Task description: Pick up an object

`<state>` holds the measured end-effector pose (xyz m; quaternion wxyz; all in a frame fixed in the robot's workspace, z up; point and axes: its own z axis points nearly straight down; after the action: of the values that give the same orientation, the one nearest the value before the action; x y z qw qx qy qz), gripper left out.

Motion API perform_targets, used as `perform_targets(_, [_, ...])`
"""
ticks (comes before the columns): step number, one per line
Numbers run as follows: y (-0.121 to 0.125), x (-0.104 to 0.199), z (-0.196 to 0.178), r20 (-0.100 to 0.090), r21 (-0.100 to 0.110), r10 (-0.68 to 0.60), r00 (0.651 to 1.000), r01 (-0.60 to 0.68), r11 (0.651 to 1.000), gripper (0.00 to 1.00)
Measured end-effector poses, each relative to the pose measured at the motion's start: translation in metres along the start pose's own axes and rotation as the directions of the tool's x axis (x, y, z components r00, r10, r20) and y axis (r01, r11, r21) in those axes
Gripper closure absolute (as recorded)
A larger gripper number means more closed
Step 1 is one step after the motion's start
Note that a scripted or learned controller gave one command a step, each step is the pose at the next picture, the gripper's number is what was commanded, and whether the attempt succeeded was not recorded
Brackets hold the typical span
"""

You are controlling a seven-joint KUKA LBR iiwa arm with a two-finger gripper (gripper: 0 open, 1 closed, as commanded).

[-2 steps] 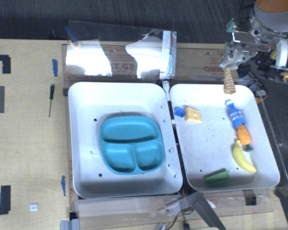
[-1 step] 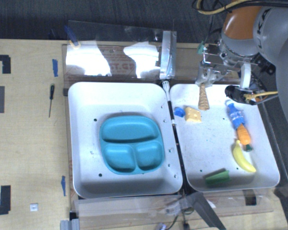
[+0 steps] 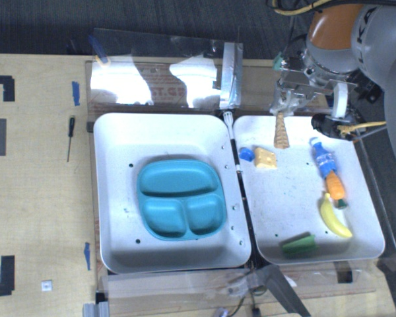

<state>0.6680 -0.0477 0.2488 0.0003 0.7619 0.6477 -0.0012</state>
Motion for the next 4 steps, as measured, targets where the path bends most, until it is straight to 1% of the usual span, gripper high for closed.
perform_targets(1, [-0.006, -0.013, 0.066, 0.000, 0.005, 0.264, 0.964, -0.264, 0.964, 1.00])
perform_targets(2, [-0.050, -0.011, 0.065, -0.001, 0.005, 0.422, 0.907, -0.422, 0.907, 1.00])
perform_targets(3, [-0.085, -0.062, 0.068, -0.001, 0.004, 0.238, 0.971, -0.238, 0.971, 1.00])
perform_targets(4, [-0.085, -0.001, -0.007, -0.005, -0.003, 0.262, 0.965, -0.262, 0.965, 1.00])
